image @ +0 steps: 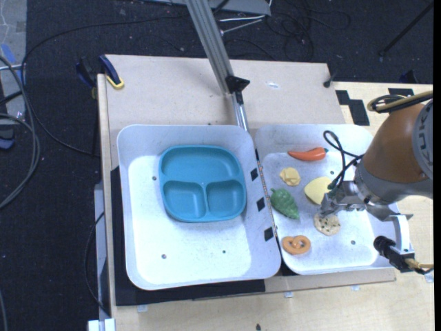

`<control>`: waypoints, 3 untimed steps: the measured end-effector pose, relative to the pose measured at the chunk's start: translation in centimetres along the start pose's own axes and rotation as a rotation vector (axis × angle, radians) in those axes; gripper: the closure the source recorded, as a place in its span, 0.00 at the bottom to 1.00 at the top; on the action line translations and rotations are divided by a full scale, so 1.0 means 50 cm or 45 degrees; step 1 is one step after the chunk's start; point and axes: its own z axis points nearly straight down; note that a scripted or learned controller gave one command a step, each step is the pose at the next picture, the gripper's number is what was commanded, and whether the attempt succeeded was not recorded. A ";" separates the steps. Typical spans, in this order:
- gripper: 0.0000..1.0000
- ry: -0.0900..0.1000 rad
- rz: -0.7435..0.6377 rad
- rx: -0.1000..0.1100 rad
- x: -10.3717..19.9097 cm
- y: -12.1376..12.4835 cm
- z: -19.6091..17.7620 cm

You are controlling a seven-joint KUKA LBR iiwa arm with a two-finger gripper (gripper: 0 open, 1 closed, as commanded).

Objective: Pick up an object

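The right bin (358,250) holds several small items: a red chili pepper (308,154), a pale yellow lump (290,176), a yellow wedge (315,189), a green leafy piece (284,204), an orange pretzel (296,244) and a brown speckled cookie (328,225). My gripper (331,209) reaches in from the right and hangs low over the cookie's upper edge, just right of the yellow wedge. The arm's wrist hides part of the wedge and the bin floor behind it.
A blue divided tray (203,183) lies in the left bin (138,254). A slanted metal pole (213,40) stands behind the bins. The arm's orange band (400,147) covers the right bin's far right side.
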 end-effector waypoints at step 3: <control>1.00 0.007 -0.004 0.015 0.000 0.021 -0.184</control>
